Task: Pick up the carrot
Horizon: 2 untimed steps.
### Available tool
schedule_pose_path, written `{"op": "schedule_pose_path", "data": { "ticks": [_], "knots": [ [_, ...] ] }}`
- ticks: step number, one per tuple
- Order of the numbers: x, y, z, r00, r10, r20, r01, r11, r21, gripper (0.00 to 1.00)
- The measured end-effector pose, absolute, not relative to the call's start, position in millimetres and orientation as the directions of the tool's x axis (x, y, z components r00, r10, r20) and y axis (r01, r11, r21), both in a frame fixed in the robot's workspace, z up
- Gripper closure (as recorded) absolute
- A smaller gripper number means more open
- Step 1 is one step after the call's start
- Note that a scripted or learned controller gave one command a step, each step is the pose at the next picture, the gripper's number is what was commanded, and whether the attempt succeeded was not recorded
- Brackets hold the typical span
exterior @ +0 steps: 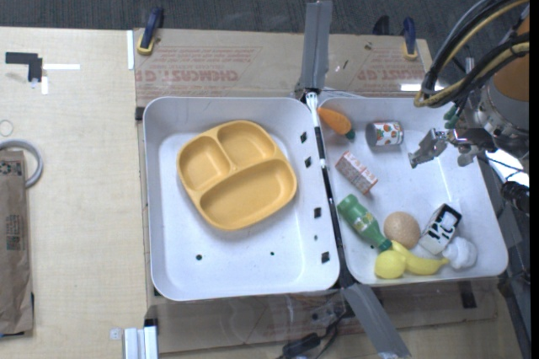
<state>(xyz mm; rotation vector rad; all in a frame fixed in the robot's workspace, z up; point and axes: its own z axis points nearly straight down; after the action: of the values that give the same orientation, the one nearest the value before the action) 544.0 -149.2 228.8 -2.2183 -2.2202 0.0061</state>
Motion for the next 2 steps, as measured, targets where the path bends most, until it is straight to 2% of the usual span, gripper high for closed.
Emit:
{"op": "schedule_pose_path", "data": {
  "ticks": [1,2],
  "knots": [
    [541.5,-139.9,123.3,0.133,0.991,-0.001,0.991,-0.133,-0.005,0.00],
    [514.9,-98.0,122.5,0.465,0.885,-0.003,0.885,-0.465,-0.006,0.00]
  ]
}}
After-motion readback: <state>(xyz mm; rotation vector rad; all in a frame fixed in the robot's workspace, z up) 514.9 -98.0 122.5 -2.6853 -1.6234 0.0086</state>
